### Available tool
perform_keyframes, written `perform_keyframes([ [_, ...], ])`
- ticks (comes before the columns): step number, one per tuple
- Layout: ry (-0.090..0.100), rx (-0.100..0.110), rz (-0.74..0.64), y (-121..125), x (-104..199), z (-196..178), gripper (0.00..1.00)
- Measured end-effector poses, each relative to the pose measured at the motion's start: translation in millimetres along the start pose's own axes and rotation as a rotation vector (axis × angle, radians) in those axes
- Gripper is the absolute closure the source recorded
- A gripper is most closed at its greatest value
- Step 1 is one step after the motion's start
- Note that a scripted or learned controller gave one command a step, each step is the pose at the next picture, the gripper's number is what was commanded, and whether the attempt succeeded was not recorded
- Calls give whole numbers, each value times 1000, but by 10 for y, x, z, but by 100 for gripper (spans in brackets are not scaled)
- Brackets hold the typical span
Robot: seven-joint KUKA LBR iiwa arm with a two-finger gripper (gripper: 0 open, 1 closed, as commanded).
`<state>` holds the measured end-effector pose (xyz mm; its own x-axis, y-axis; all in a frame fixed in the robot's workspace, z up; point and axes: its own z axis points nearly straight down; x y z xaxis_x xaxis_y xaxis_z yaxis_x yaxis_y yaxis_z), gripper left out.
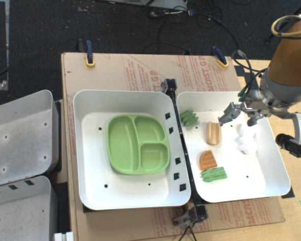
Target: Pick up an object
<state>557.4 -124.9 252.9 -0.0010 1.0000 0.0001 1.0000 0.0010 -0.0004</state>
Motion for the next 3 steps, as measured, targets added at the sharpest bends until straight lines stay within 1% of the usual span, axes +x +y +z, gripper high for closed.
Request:
perform_keyframes([
  [1, 0, 4, 3, 0, -59, 619, 0],
  [2, 0, 4, 3, 44, -102, 1078, 0],
  [3, 1, 4, 2, 34, -96, 1616, 0],
])
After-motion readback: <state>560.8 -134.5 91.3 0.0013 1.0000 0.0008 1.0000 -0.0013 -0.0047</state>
